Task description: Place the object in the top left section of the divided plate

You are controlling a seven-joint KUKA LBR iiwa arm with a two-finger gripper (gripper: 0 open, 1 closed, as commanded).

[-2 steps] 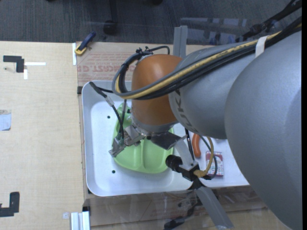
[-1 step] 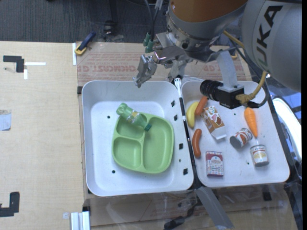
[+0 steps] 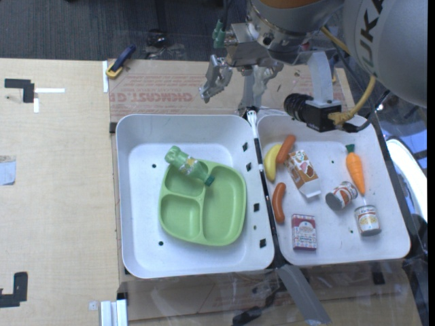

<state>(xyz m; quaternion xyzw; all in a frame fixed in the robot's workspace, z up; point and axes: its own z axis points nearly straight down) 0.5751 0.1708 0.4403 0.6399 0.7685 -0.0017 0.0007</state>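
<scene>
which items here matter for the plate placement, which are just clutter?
Job:
green bottle, lying on the top left section
divided plate, left bin
gripper, fingers open, above the bins' far edge

Clutter, right bin:
banana
two sausages
carrot
milk carton
two cans
red box

divided plate (image 3: 204, 212): glossy green plastic | bottle (image 3: 188, 164): clear green plastic | bins (image 3: 136, 250): smooth white
</scene>
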